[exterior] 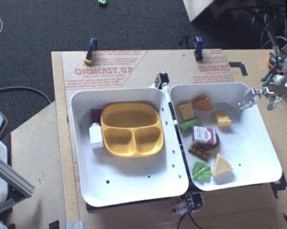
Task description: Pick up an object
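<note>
**Metal gripper at the right bin's edge**

Silver gripper (249, 98) is hanging over the right bin's (259, 149) upper right rim, holding nothing; its opening I cannot tell. Toy foods are lying left of it: yellow cube (223, 118), waffle (203, 104), carton (204, 135).

lab | clamped bench board (132, 69) | two white bins (83, 138) | loose cables (19, 91)

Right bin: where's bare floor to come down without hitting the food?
In the right bin, the right half is bare, from the cheese cube and wedge to the right wall. The claw sits at its top-right corner. The left side is crowded: cracker, carton, chocolate, leaf packed against the divider.
</note>
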`<state>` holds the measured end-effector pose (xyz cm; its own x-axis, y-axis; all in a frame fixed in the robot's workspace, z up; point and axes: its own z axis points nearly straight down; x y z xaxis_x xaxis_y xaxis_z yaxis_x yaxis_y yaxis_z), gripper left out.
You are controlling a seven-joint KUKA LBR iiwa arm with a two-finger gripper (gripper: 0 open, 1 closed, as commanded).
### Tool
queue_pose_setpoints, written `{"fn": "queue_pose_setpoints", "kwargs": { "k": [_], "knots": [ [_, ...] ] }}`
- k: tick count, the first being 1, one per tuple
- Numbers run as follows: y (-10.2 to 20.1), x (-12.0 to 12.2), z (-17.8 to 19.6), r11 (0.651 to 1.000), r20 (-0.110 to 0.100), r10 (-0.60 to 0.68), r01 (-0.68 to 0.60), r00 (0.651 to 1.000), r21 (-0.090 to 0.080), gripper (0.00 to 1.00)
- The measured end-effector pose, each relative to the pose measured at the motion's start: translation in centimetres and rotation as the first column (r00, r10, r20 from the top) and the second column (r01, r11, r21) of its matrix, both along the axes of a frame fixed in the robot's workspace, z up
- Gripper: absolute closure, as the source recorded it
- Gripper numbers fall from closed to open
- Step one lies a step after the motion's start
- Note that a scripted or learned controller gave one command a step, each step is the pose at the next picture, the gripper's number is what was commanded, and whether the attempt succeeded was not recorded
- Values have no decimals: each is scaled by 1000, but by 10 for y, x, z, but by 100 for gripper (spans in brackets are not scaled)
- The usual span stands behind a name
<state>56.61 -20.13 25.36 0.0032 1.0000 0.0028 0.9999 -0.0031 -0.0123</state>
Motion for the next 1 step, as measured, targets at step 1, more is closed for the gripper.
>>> {"fn": "queue_pose_setpoints", "kwargs": {
  "k": [1],
  "knots": [
    [1, 2, 7, 1000, 13, 3, -3, 1000, -3, 0]
  ]
}}
